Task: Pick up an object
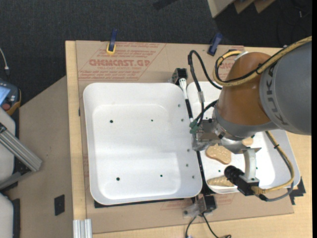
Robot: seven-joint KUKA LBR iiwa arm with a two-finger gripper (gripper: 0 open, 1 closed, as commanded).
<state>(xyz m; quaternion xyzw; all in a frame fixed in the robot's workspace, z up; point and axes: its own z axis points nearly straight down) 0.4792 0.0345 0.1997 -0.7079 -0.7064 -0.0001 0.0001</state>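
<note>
- The grey arm with its orange band fills the frame's right side, above the right-hand shallow white bin.
- Two tan, flat, biscuit-like pieces lie there: one at the wrist's lower edge, another lower down.
- The gripper is hidden, probably beneath the wrist; its state I cannot tell.
- Risk: a blind descent could nudge a piece aside or close on nothing.

Brown cardboard-topped bench under two white bins, side by side.

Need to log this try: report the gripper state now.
Gripper: cannot be told; it sits low in the right bin, above a tan object.
</note>
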